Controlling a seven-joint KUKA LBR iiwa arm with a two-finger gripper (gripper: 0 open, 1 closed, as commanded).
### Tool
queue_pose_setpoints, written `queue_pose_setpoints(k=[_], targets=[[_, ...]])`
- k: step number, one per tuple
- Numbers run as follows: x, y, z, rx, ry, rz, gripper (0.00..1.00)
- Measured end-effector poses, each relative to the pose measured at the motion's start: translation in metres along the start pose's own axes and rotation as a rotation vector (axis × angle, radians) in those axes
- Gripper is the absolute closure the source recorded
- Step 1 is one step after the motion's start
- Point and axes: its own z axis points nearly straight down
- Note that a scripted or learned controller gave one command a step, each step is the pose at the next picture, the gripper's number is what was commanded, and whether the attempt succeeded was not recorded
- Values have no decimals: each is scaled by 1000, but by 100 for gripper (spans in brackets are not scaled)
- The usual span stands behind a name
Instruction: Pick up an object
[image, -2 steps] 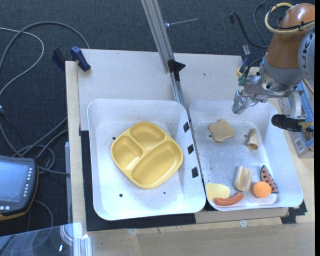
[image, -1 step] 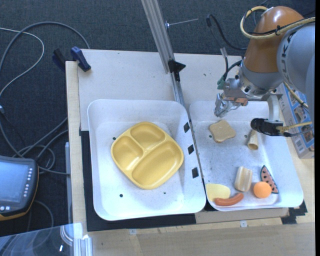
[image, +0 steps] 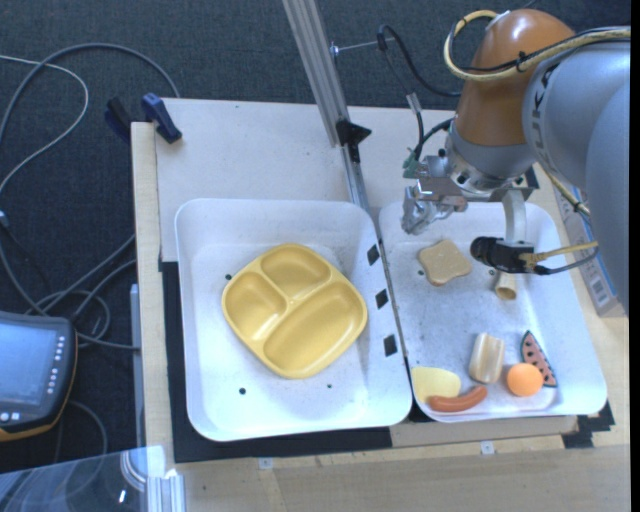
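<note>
End effector (image: 418, 212) hovering empty above right bin (image: 585, 345), finger spacing indiscernible; best centred over toast slice (image: 444, 262) before descending squarely.

blue clamp (image: 160, 115) on bench, pendant (image: 30, 370) at left

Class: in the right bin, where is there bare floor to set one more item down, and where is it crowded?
Free: mid-floor of the right bin, between the toast and the bread roll. Crowded: the near edge, with sausage, orange, watermelon slice.
</note>
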Motion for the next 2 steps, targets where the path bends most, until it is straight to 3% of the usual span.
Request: queue_pose_setpoints(k=[2], targets=[[104, -8, -9, -3, -1, -1, 100]])
